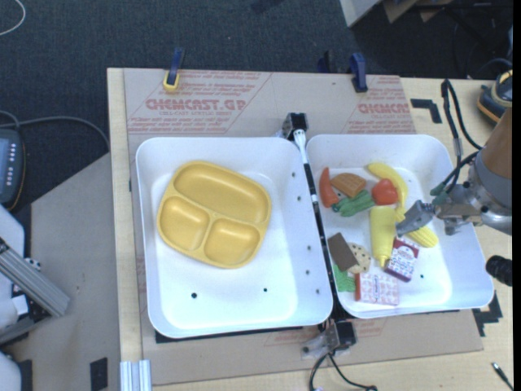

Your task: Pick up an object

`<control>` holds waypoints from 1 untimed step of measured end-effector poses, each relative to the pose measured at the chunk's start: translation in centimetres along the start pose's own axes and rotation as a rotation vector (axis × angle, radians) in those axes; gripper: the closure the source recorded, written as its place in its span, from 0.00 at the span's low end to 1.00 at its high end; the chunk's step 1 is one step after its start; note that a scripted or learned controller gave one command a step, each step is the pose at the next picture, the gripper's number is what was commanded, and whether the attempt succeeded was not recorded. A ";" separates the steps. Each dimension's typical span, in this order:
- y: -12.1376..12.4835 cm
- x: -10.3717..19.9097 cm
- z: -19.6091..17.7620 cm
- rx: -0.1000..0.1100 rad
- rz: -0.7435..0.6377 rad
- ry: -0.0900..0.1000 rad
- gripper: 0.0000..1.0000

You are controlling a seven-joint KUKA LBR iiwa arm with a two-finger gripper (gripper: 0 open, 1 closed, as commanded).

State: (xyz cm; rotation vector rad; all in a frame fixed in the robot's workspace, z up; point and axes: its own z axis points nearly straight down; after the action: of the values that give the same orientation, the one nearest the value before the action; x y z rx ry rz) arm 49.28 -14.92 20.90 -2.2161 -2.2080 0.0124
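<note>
Nearest the camera, at the front edge of the right bin (468, 287), a red-and-white patterned packet (377, 288) is seen lying flat beside a small green piece (346, 282) and a brown wedge (342, 252) — loose items scattered, it seems, so that any one may be singled out. Just behind them a small red carton (404, 260) is tilted against the foot of a yellow bottle (382, 226), which lies lengthwise up the bin. Over this spot the gripper (412, 221) is held low at the end of the grey arm, brought in from the right; whether it is spread or pressed together cannot be told, and nothing is visibly pinched. An object is therefore judged not yet picked up — the bottle and carton lie closest to hand. Farther back are clustered a red tomato (386, 192), a green vegetable (352, 206), a brown slice (348, 184), a red pepper (325, 189) and a banana (383, 173). In the left bin (155, 218) a yellow divided tray (213, 213) rests apart from the clutter. Both bins sit on a board-covered tabletop (244, 100), fixed at its far edge by a yellow clamp (172, 72) and a blue clamp (356, 71).
</note>
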 end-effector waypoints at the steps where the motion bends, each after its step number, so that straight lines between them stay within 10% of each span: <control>1: 0.3 0.0 -0.6 -0.013 -0.003 -0.003 0.00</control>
State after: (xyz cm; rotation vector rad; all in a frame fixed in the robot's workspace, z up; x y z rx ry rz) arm 49.57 -14.91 21.53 -2.2203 -2.2199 0.0009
